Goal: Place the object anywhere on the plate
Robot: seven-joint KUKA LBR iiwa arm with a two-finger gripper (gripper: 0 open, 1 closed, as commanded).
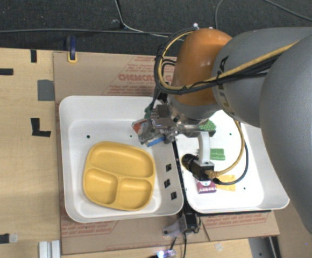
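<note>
Yellow plastic forms the three-compartment plate (118,175), which lies in the left white bin (72,144) on the tabletop. The claw (151,130) hangs over this bin's right part, at about 1 o'clock from the plate and just beyond its rim, with a small red-and-blue object (148,135) at its tip; its opening cannot be determined. Green items (217,155) and a magenta item (206,187) lie in the right bin (263,192).
</note>
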